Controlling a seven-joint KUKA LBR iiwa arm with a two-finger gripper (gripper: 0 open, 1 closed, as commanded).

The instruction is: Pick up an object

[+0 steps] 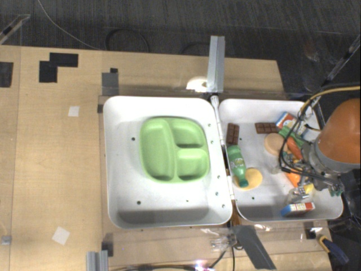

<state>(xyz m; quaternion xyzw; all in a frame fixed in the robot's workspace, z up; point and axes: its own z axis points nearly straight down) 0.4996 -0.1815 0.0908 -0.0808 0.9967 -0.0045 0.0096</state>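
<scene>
While the arm [341, 137] reached in from three o'clock, its orange band hung over the right bin [248, 205] and the hand [302, 192] sat low toward that bin's five o'clock corner, wrapped in dark cables. Whether it was spread or pressed together, I could not tell, and nothing plainly showed between its tips. Just below it, at six o'clock from the hand, lay a small red, white and blue box [297, 209], close against the bin's near wall. An orange carrot-like piece [293, 179] lay partly under the wrist. Toward nine o'clock in that bin lay a green bottle [237, 166], resting beside a flat yellow disc [254, 178]. A brown chocolate bar [232, 132] lay near eleven o'clock, a second brown bar [265, 127] at twelve, and a tan round piece [273, 144] sat just below it. A colourful packet [285, 120] lay at one o'clock, partly hidden by cables. Over in the left bin [115, 157], a green divided tray [172, 148] sat in the middle. Both bins rested side by side on the wooden surface [51, 168].
</scene>
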